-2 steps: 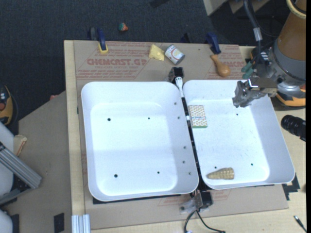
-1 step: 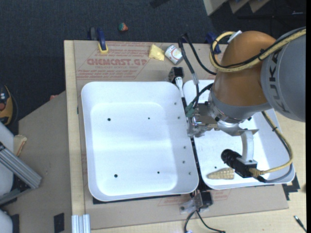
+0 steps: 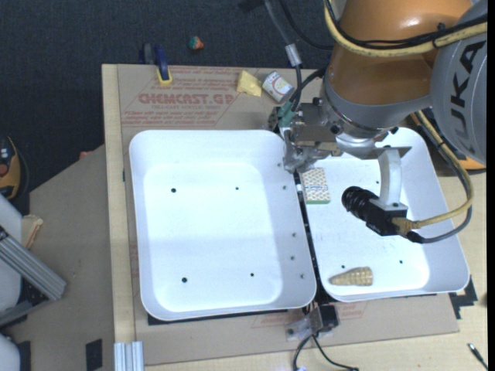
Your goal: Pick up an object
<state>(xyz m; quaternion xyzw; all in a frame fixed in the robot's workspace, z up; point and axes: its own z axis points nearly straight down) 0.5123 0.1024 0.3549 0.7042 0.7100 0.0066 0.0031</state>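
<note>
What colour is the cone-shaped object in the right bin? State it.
Tan, with a ridged surface: the cone-shaped object shows best in the camera view.

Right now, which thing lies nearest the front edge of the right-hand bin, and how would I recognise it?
Find the right bin. Near its front edge lies a small tan ribbed cone on its side. Its neighbours differ: a pale patterned packet near the gripper.

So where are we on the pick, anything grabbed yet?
Nothing looks lifted yet. The gripper is low at the right bin's left edge, just above the small patterned pad. The cone-shaped object lies untouched near the front. Grasp and lift remain.
</note>
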